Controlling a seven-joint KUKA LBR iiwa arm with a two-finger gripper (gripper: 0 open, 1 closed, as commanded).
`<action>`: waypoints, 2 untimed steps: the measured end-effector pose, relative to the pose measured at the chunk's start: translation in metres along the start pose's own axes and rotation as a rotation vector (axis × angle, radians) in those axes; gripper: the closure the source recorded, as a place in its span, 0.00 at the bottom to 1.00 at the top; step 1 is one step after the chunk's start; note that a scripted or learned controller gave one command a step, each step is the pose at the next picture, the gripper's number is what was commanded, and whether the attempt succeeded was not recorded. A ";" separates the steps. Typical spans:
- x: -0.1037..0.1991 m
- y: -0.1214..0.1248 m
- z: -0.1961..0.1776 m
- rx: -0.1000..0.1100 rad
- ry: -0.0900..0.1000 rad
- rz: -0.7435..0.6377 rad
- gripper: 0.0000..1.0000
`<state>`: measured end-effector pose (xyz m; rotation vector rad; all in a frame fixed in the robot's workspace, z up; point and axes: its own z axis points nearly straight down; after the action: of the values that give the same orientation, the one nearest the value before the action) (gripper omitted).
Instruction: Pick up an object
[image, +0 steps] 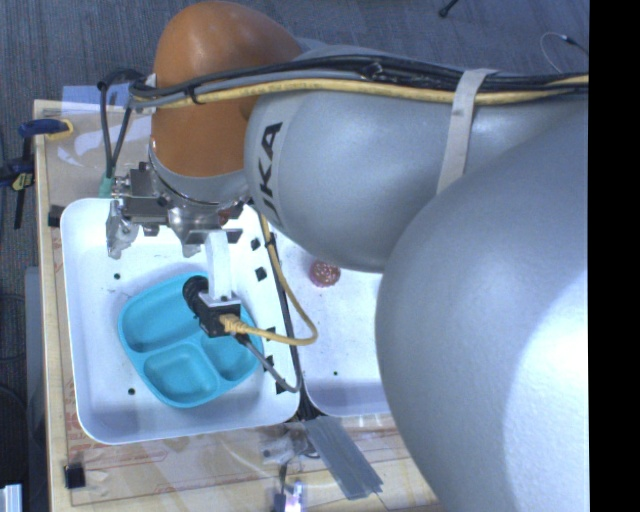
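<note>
- One grey arm (450, 250) fills most of the right and upper part of the view. It reaches leftward across both bins, and its orange band (215, 90) sits above the far end of the left bin.
- Pale wooden worktop (55, 400) shows along the left edge and along the bottom, under the bins.
- Left white bin (85, 330) lies in full sight, apart from its far right corner, which the wrist covers.
- Right white bin (345, 335) stands just beside it. The arm hides most of it, leaving a strip of floor near the shared wall.
- Blue tray (170, 350), divided into compartments, lies flat in the left bin. It sits toward the bin's middle and near side, turned at a slant to the bin walls.
- Claw (122, 232) hangs over the far left corner of the left bin, near the tray's far edge but apart from it. Nothing is seen in its grip, and I cannot tell whether it is open or closed.
- Small reddish ball (324, 272) rests on the floor of the right bin near the shared wall, well apart from the claw.
</note>
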<state>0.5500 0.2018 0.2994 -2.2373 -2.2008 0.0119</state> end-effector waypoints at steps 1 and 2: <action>0.001 0.000 -0.009 0.004 -0.002 -0.007 1.00; -0.007 0.024 0.025 -0.002 0.000 -0.112 1.00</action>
<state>0.5733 0.1942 0.2741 -2.1112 -2.3227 0.0095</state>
